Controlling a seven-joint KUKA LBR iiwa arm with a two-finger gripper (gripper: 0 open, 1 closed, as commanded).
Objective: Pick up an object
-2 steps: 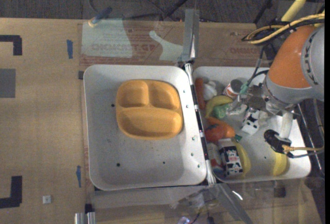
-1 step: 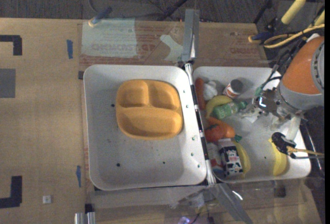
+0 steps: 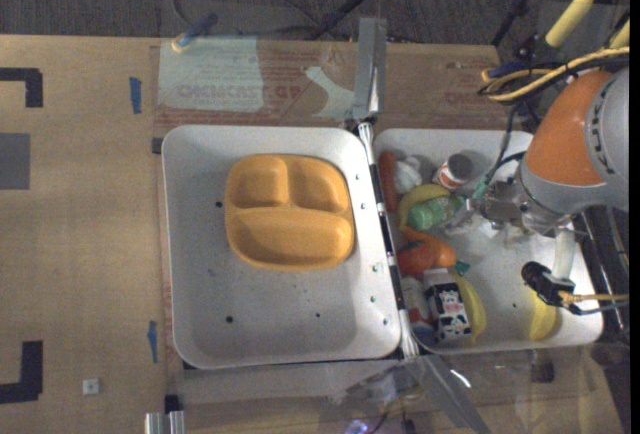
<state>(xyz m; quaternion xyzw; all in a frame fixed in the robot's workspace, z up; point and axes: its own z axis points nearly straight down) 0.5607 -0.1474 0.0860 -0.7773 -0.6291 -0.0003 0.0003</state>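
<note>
Toys crowd the left side of the right bin (image 3: 590, 327): a green bottle (image 3: 432, 214) beside a yellow banana (image 3: 420, 194), a carrot (image 3: 428, 253), and a cow-print milk carton (image 3: 450, 308). The arm's gripper (image 3: 497, 209) hovers low just right of that bottle; whether its jaws are open or closed, can't tell. An orange divided tray (image 3: 289, 211) sits in the left bin (image 3: 190, 302).

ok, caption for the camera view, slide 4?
KUKA arm reaches into right bin of toy food; orange divided tray lies in left bin.
</note>
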